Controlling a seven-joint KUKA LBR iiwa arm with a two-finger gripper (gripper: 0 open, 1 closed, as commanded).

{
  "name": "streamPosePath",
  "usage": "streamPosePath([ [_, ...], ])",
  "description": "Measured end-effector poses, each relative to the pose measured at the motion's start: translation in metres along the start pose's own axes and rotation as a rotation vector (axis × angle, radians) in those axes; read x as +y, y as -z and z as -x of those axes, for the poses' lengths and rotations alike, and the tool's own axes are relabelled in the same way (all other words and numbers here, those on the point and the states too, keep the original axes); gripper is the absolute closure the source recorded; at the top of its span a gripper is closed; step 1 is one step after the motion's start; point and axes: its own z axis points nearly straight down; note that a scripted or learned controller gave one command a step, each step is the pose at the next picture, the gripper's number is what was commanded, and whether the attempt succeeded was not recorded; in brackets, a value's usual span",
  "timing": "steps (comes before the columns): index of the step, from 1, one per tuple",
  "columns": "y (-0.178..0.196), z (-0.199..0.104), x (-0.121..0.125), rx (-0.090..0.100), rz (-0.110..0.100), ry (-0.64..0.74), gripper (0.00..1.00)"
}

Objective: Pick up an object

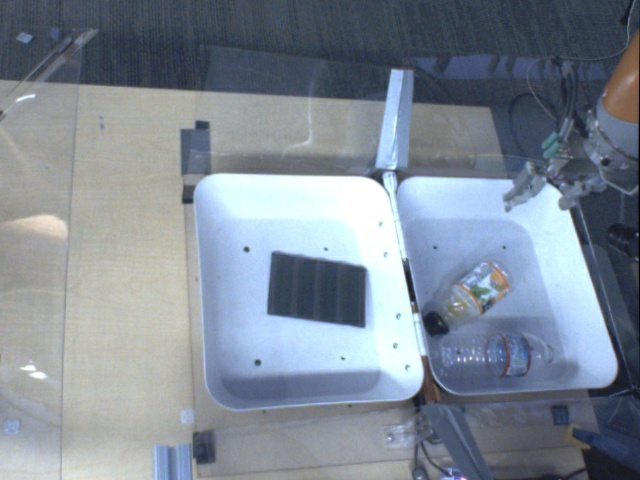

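The right bin (470,218) holds two bottles lying on their sides. One is a small bottle (470,294) with a black cap and an orange and green label, near the bin's middle. The other is a clear plastic water bottle (495,355) with a blue label, close to the bin's front wall. My gripper (546,185) hangs above the bin's back right corner, well clear of both bottles. Its two fingers are spread apart with nothing between them.
In the left bin (230,218) a dark ribbed rectangular pad (317,289) lies flat at the middle. An upright metal post (395,118) stands behind the seam between the bins. Cables hang at the far right near the arm.
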Motion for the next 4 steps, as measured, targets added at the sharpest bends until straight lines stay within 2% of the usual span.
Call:
streamPosePath([
  [1,0.007,0.011,0.023,-0.001,0.004,0.005,0.00],
  [2,-0.105,0.013,-0.027,0.000,-0.001,0.091,0.00],
  [3,-0.168,0.030,-0.063,0.000,0.000,0.177,0.00],
  [4,-0.171,-0.007,-0.084,-0.007,0.017,0.318,0.00],
])
